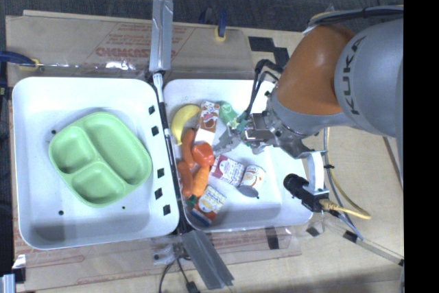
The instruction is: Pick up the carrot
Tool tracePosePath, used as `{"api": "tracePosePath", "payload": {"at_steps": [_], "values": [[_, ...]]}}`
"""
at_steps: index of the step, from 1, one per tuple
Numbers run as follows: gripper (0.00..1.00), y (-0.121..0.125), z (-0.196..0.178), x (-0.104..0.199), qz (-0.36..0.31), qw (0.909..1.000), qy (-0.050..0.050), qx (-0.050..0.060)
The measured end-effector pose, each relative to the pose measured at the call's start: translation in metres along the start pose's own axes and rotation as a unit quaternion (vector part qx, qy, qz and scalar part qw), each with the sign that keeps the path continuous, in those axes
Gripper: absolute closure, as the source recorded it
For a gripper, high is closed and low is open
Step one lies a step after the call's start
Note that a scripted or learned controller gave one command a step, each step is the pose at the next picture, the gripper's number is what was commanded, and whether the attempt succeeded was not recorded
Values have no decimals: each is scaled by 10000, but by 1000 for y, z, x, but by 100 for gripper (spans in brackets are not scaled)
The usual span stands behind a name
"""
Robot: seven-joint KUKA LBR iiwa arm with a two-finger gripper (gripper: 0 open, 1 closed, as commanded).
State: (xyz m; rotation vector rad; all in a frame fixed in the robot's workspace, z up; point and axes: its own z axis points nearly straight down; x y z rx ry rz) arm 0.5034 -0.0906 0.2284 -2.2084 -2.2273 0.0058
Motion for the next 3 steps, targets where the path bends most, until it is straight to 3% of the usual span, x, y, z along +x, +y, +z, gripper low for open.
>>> {"api": "tracePosePath", "payload": {"at_steps": [1,2,3], "values": [[0,-27,-13,-20,279,9996,2,-4],[0,-26,39,58,141,9999,-5,-8],[0,-21,37,18,-99,9999,-6,-25]]}}
